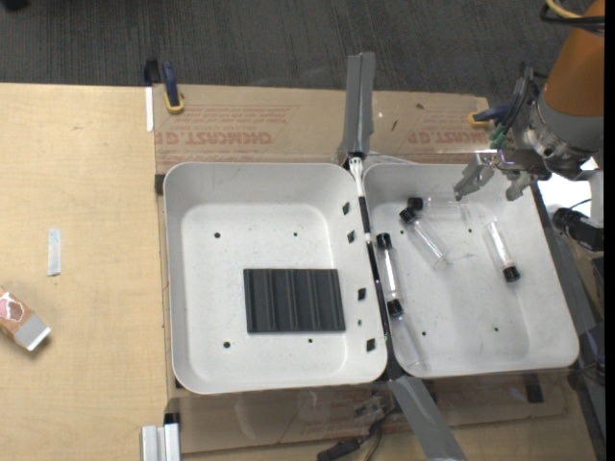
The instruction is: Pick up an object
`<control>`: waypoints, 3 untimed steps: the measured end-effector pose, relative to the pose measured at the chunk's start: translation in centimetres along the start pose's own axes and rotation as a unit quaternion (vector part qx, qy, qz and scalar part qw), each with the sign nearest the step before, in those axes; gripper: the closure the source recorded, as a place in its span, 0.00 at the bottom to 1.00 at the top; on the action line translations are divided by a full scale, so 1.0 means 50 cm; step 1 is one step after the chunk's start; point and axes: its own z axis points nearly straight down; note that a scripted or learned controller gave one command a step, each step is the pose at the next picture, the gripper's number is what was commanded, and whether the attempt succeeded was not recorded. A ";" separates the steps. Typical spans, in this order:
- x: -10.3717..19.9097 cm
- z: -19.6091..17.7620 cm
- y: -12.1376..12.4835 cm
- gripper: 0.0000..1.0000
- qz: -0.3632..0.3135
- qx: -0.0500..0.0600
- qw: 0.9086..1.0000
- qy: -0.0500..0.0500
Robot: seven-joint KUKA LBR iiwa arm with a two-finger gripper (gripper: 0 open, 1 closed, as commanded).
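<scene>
Tubes, three clear ones with black caps, lie in the right bin (538, 353): one (421, 230) far-centre, one (501, 249) to its right, one (387, 275) along the left wall. One black ridged tray (294, 301) sits in the left bin (192, 353). Over the right bin's far right corner the gripper (492, 182) hangs spread apart, seemingly holding nothing.

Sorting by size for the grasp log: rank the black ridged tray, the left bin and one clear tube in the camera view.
1. Left bin, largest.
2. Black ridged tray, lying inside it.
3. Clear tube in the right bin, smallest.
</scene>
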 end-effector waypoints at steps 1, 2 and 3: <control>-0.147 0.182 0.003 0.00 0.024 0.000 1.000 0.000; -0.147 0.295 -0.019 0.00 0.002 0.000 1.000 0.003; -0.151 0.276 -0.019 1.00 0.003 -0.001 1.000 0.001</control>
